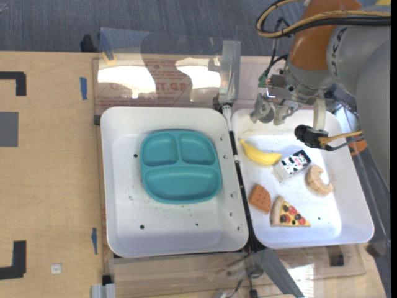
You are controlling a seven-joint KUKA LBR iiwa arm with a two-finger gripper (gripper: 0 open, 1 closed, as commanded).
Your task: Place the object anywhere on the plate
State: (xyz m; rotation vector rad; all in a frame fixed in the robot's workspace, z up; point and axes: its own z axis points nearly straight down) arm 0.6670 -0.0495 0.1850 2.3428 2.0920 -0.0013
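A teal plate point(181, 166) with three compartments lies in the left bin point(118, 185). The right bin point(347, 225) holds a yellow banana point(259, 154), a black-and-white spotted block point(293, 164), a tan croissant point(318, 180), an orange waffle piece point(260, 198) and a pizza slice point(288, 214). My gripper point(273, 113) hangs over the far left corner of the right bin, above and behind the banana, apart from it. Nothing shows between its fingers.
A clear plastic wall point(161, 73) stands behind the left bin, with a grey post point(229, 73) at the divide between bins. The arm's orange band point(322, 27) and grey body fill the upper right.
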